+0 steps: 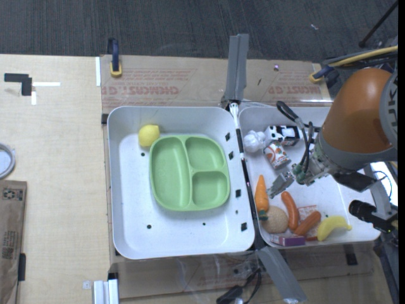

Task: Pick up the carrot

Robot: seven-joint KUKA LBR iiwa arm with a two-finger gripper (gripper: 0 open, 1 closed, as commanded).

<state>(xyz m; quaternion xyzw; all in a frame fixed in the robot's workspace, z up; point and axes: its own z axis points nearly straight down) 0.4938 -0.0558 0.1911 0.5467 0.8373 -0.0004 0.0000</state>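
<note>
Although looking closely at the gripper (280, 184), low over the middle of the right bin (361, 238), cannot tell whether open or closed; nothing visibly held in it. Just beside it, toward the left: the carrot (261, 194), orange, lying lengthwise close along the left wall of that bin, narrow tip pointing away from the camera, thick end near a round beige ball (275, 219). Apart from the gripper, not touching, as far as can be judged. Directly under and to the right: two orange-red sausages (290, 209), similar in colour and so easy to confuse with the target. Further out: a banana (333, 227) at the near right, a red and white packet (276, 155) and a small white toy (253, 142) toward the far side. In the left bin (123, 189): a green divided plate (190, 171) and a yellow lemon (149, 134), well apart from the work. About handling: probably a toy carrot, light and stiff, with smooth and maybe slippery surface, not fragile. Best to take across the thick middle, not the thin tip. Little room between carrot and wall, so need for care on that side.
</note>
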